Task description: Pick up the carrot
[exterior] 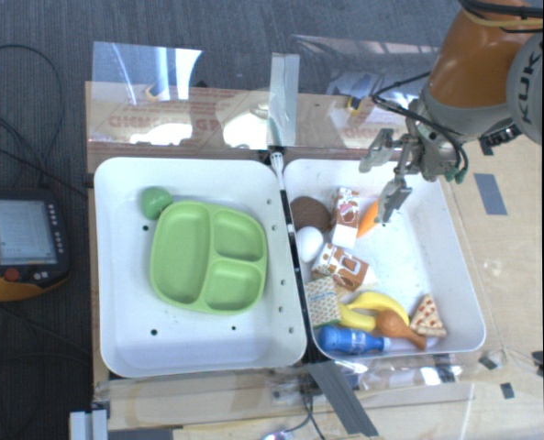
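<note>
Orange carrot (pixel 369 218) in the right bin (pixel 455 273), beside a small carton (pixel 347 206).
Short, tapered, tilted; gripper (pixel 388 174) hangs just above it, fingers apart, one tip at the carrot's right edge. Carton labels are unreadable; "KU" shows on the arm (pixel 478 53).

A single fixed camera looks down at a slant from above the surface (pixel 510 273), far enough back to take in both bins, left (pixel 125 337) and right (pixel 455 273), with the arm (pixel 478 53) entering at right.
</note>
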Robot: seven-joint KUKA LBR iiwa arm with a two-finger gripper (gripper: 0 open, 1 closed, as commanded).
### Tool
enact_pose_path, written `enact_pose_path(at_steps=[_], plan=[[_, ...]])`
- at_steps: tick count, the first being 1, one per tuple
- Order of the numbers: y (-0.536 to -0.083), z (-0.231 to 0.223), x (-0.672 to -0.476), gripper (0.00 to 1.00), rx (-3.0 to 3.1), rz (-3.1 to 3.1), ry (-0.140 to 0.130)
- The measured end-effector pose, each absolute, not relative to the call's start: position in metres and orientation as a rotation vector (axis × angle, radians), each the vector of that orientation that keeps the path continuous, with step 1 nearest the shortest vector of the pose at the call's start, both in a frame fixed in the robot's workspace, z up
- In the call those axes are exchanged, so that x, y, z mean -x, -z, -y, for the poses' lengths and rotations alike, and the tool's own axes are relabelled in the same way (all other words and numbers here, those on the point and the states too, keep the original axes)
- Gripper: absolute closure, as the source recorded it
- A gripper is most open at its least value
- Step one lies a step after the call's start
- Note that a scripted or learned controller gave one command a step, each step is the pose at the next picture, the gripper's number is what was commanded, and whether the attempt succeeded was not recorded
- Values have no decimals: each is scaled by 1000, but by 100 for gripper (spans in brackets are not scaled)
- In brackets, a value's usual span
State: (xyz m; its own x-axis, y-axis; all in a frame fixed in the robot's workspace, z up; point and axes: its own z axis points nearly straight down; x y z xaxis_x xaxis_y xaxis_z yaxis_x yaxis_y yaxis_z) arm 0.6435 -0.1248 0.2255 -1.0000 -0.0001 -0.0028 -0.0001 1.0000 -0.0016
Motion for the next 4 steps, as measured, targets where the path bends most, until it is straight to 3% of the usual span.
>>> enact_pose_path(at_steps=[1,2,3,4], plan=[[-120,146,-655,0,-60,-3106,8],[-112,165,-670,0,20,-3120,-16],[-113,222,-624,0,50,-3119,14],[-89,211,-624,0,16,-3132,4]])
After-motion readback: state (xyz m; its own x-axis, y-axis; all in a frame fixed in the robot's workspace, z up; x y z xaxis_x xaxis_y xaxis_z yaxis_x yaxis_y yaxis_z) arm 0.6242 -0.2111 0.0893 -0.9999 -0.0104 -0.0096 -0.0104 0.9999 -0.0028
